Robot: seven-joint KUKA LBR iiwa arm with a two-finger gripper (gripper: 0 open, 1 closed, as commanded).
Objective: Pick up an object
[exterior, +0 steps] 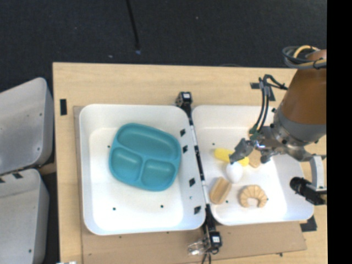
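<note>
Tan croissant (pixel 253 196) sits by the near edge of the right bin (pixel 286 216), w/ a tan bread-like block (pixel 220 191) just left of it, close to the divider between the bins. White egg-shaped thing (pixel 234 172) lies just beyond the block, a yellow piece (pixel 222 155) touching it on the far side. Gripper (pixel 248 154) hangs over that cluster, fingers spread a little, one dark tip at the egg/yellow piece; nothing visibly clamped btwn them. Small tan bit (pixel 254 161) under the fingers. Left bin (pixel 99 213) carries a teal divided plate (pixel 145 157) around its middle.
</note>
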